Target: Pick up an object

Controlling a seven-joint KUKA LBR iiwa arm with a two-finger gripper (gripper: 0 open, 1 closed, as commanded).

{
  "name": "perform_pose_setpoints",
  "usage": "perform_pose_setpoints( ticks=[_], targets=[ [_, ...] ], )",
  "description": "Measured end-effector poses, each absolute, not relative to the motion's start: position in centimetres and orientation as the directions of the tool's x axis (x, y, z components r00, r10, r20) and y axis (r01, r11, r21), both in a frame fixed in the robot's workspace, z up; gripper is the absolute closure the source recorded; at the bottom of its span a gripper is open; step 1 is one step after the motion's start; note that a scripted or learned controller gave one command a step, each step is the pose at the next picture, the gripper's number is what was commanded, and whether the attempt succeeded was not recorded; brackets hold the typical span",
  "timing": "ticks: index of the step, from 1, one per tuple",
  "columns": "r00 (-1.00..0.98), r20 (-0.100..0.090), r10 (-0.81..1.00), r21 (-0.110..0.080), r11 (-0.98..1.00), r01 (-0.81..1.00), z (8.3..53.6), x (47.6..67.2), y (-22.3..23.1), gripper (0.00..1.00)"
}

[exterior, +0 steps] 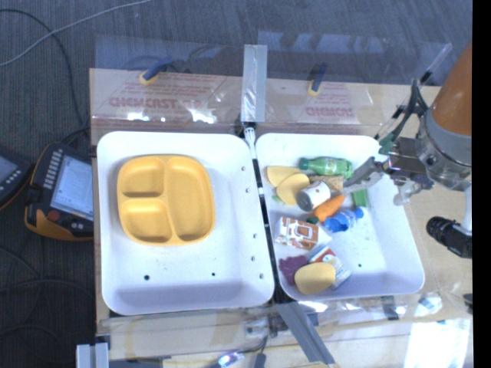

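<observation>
The right bin [399,271] holds a pile of small things. A green bottle [326,165] lies at the back, with yellow slices [285,179] beside it. In front of them are a white can [313,197], an orange carrot [331,205], a blue piece [343,221] and a small green block [359,198]. Nearer the front lie a red-and-white packet [298,232], purple grapes [289,267] and a yellow lump in clear wrap [317,277]. My gripper [380,185] hangs open over the bin's right side, just right of the green block, with nothing between its fingers.
The left bin [138,282] bears a yellow divided plate [164,198]. A grey ridge [261,205] separates the two bins. A handheld pendant [65,194] lies on the floor to the left. Taped plastic sheets [230,102] lie behind the bins.
</observation>
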State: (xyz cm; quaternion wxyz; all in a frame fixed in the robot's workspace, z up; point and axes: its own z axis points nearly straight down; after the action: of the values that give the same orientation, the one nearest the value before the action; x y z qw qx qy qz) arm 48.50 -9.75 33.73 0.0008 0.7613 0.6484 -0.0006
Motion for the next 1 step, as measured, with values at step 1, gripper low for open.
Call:
perform_pose_setpoints(
  ticks=[1],
  targets=[
    [-0.221, 0.001, 0.975, -0.002, 0.221, 0.975, 25.2, 52.61, -7.24, 0.0]
  ],
)
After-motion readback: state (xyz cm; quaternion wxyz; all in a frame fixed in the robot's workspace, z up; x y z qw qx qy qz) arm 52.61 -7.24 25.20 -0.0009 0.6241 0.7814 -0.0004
